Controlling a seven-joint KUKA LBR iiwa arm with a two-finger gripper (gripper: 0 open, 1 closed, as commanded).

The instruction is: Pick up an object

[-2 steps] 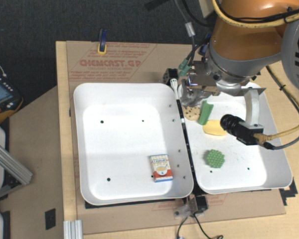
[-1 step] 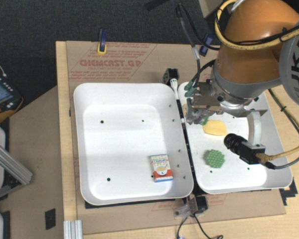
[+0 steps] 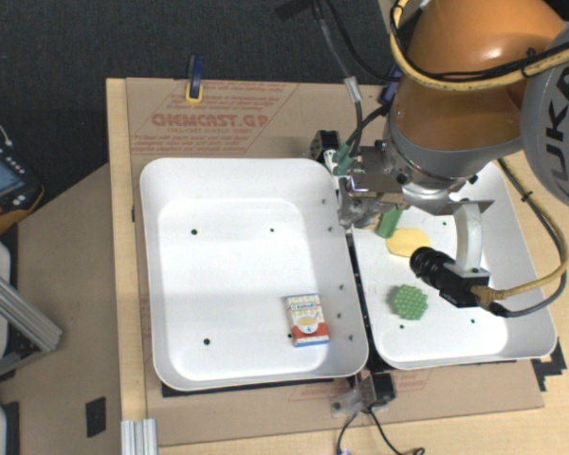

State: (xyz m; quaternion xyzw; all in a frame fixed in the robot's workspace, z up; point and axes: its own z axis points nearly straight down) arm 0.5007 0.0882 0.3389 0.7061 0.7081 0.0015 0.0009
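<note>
1. The objects that could be picked up lie in two white bins: a small box (image 3: 306,320) printed in yellow, red and blue lies flat in the left bin (image 3: 171,197), near its front right corner.
2. In the right bin (image 3: 522,335) sit a green knobbly round piece (image 3: 409,301), a yellow rounded piece (image 3: 405,242) and a small green piece (image 3: 389,223).
3. The green knobbly piece lies toward the front of that bin, apart from the others; the yellow piece lies farther back, with the small green piece just behind it and partly hidden by the arm.
4. The arm (image 3: 465,74) reaches in from the right, and its large orange band hangs over the back of the right bin.
5. The hand (image 3: 362,200) hangs below the wrist at the seam between the two bins, close to the small green piece; whether it is open or closed cannot be told, as the wrist covers it from above.
6. A black cylindrical fitting (image 3: 443,274) with a cable sits just to the right of the yellow piece, above the bin floor.
7. Both bins rest side by side on a brown cardboard sheet (image 3: 218,112) with red lettering, which lies on the tabletop (image 3: 66,226).
8. A blue and yellow clamp (image 3: 195,81) holds the back edge of the cardboard.
</note>
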